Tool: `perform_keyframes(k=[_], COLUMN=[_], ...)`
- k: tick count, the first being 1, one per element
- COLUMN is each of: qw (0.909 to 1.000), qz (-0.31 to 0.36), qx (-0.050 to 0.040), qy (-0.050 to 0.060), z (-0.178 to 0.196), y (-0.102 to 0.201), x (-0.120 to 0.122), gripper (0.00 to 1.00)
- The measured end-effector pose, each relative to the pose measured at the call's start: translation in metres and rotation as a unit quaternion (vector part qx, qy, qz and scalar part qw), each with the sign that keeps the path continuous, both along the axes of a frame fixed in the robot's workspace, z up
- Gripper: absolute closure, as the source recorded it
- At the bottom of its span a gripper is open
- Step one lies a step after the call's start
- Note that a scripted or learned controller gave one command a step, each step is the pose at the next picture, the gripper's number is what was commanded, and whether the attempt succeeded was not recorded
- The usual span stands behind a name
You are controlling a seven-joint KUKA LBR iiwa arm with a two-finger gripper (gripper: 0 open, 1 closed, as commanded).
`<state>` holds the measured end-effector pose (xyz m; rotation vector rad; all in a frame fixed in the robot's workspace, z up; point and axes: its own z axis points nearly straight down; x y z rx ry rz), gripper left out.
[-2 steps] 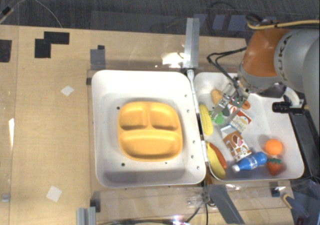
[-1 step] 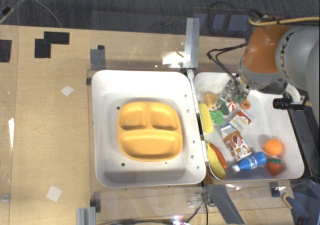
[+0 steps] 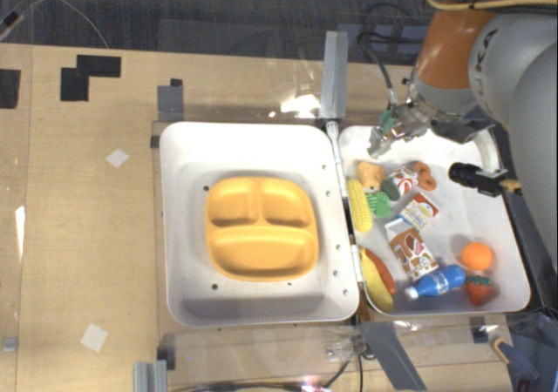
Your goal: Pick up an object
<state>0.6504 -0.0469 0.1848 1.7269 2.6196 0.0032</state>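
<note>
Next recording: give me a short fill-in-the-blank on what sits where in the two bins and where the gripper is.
1. The yellow divided tray lies in the ____ bin as the camera sees it.
2. The gripper hangs over the ____ bin's far edge.
3. The corn cob lies along the right bin's ____ wall.
4. The blue bottle lies between a banana and a ____.

Missing words: left; right; left; strawberry

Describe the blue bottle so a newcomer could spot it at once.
Look in the right bin, the one crowded with toys. Near its front edge lies the bottle, on its side between a banana and a strawberry. It is the only blue thing there.
</note>
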Motion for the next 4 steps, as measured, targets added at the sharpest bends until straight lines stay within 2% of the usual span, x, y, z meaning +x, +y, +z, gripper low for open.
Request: perform_keyframes(k=[1, 2, 3, 4], qw=[1.0, 0.9943, 0.9991, 0.9922], qz=[0.0, -0.106, 0.042, -0.125], qx=[-0.0004, 0.0004, -0.0003, 0.0004], qy=[0.001, 0.002, 0.001, 0.002], z=[-0.001, -0.003, -0.001, 0.006], y=[-0.001, 0.055, 0.066, 0.127], x=[-0.001, -0.006, 0.02, -0.006], gripper=[0.0, 0.0, 0.0, 0.0])
